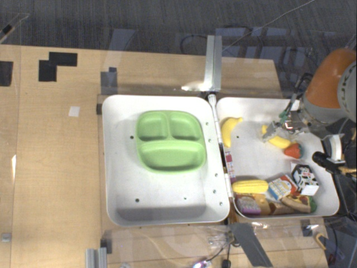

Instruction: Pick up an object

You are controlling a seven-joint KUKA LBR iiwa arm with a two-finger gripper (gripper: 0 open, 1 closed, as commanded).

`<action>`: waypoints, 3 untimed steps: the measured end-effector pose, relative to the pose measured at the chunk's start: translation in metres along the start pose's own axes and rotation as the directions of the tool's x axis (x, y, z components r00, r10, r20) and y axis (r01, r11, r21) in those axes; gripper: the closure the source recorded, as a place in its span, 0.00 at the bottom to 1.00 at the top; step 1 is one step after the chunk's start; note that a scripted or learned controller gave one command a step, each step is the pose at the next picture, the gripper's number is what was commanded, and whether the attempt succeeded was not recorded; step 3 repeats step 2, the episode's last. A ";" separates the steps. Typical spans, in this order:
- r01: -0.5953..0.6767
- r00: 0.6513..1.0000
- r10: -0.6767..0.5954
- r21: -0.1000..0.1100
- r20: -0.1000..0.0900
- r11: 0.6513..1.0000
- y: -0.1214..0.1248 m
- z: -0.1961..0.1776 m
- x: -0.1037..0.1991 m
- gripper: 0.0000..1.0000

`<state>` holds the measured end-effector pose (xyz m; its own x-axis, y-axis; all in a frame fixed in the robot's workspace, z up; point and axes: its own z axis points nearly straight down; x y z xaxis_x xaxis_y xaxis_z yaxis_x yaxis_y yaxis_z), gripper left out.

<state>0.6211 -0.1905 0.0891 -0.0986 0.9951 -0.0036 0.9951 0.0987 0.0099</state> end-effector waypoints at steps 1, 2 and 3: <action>0.002 1.000 -0.002 -0.008 -0.002 1.000 0.004 -0.013 0.002 1.00; -0.175 0.985 0.175 0.005 -0.003 0.985 0.026 -0.106 0.084 1.00; -0.175 0.985 0.175 0.005 -0.003 0.985 0.026 -0.106 0.084 1.00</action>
